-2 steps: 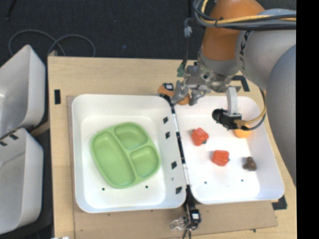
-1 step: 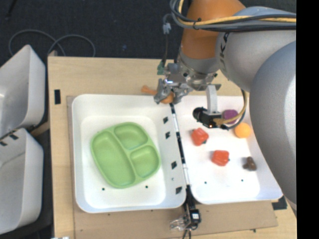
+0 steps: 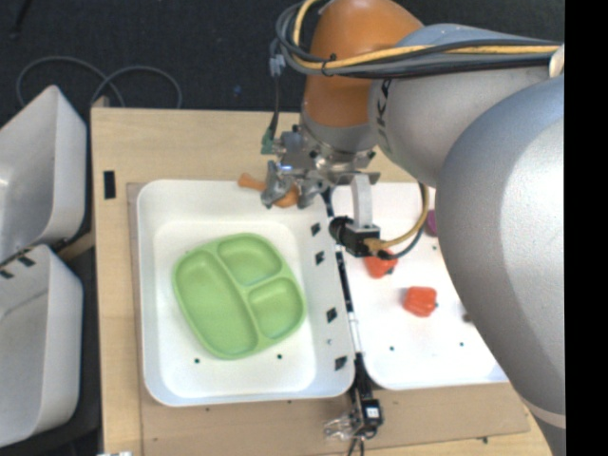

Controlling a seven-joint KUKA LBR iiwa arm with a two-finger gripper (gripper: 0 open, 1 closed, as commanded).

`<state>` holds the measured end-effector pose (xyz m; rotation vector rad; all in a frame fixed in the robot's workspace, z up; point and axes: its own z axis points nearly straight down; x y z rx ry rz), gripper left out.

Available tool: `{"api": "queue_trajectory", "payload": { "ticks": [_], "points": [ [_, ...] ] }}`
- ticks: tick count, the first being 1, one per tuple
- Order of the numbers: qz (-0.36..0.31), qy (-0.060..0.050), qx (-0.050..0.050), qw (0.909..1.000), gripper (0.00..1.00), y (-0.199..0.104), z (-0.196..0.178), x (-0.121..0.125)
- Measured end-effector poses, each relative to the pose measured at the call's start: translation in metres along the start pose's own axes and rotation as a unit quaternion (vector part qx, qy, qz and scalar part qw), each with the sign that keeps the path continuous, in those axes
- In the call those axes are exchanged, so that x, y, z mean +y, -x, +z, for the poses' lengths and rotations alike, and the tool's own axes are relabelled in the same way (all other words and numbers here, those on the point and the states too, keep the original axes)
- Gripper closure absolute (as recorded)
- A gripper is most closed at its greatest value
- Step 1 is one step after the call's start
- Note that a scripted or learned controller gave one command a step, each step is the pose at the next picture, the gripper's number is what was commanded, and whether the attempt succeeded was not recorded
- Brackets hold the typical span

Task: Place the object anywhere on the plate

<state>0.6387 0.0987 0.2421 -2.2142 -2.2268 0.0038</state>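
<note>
Arm position: You see the arm reach in from the right, with its orange band above the far edge of the left bin [image 3: 152,369].
Gripper: The gripper [image 3: 282,194] hangs low over the far rim of the left bin, near the divider between the bins.
Gripper state: You cannot tell whether it is clenched or released; the wrist body hides the tips.
Task object: A small orange object [image 3: 250,182] lies at the far rim of the left bin, just left of the gripper. Whether it is grasped is not visible; treat it as unsecured.
Plate: The green plate [image 3: 237,294], three compartments, lies flat in the middle of the left bin, nearer than the gripper.
Right bin: Two red-orange pieces [image 3: 419,300] rest here, well apart from the plate.
Task status: Judge placement as not yet done; the plate carries nothing.
Next move: Travel toward the near side, then lower over any compartment.
</note>
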Motion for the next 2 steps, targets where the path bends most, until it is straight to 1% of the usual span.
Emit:
{"api": "queue_trajectory", "payload": {
  "ticks": [1,2],
  "points": [
    [0.000,0.001,0.000,1.0000,1.00,-0.0550,0.0118,0.0012],
    [0.002,0.001,0.000,1.0000,0.00,-0.0525,0.0113,0.0012]
  ]
}}
